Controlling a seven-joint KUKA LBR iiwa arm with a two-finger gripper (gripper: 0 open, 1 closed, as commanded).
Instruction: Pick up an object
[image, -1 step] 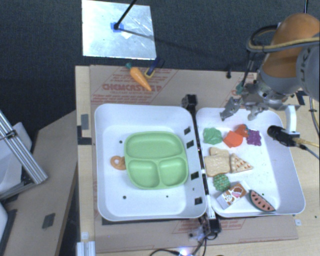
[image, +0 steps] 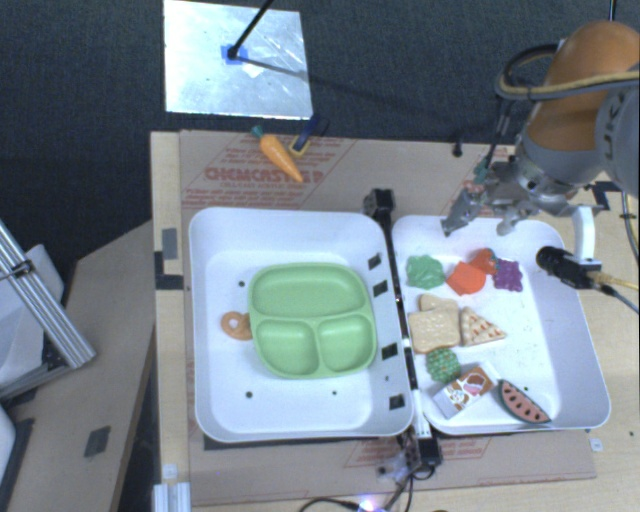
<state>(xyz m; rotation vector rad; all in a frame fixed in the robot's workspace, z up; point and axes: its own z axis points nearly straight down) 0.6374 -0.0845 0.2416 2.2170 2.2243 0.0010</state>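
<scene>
From above, the grey arm's end effector (image: 487, 212), fingers spread and holding nothing, hovers at the right white bin's (image: 585, 345) far edge, so the approach step seemingly calls for descending onto the orange plastic toy (image: 466, 277).

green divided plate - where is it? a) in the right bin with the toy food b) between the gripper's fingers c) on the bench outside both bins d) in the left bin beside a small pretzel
d: the green divided plate lies in the left bin, with the small pretzel just off its left edge.
</scene>
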